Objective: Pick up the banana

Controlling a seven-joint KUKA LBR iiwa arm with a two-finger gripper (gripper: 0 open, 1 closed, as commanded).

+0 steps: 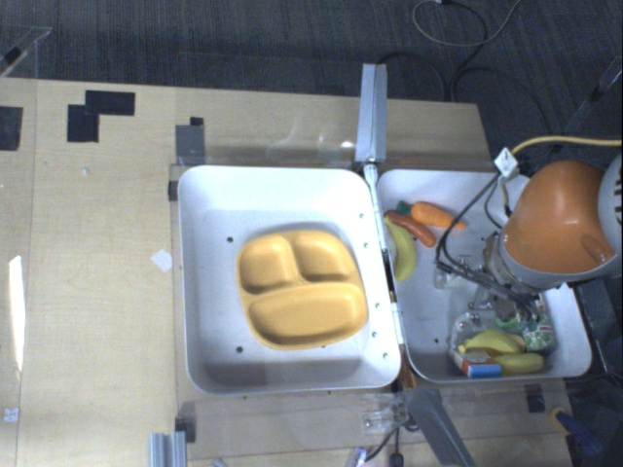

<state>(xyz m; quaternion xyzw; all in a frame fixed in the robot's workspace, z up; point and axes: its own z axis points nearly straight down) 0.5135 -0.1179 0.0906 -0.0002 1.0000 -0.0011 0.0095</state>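
A yellow-green banana (403, 252) lies along the left wall of the right bin (428, 358), just below an orange carrot (429, 214). Two more yellow banana-shaped pieces (493, 342) lie in that bin's front right corner among other small items. My gripper (496, 311) hangs under the orange wrist band (557, 224), low over that corner pile and well to the right of the banana at the wall. The wrist and cables hide much of the gripper.
The left bin (209, 261) holds a yellow divided tray (300, 288). A red pepper-like piece (413, 228) lies by the carrot. A small red and blue item (479, 367) and a green one (538, 337) sit in the corner pile. A metal divider (373, 115) stands between the bins.
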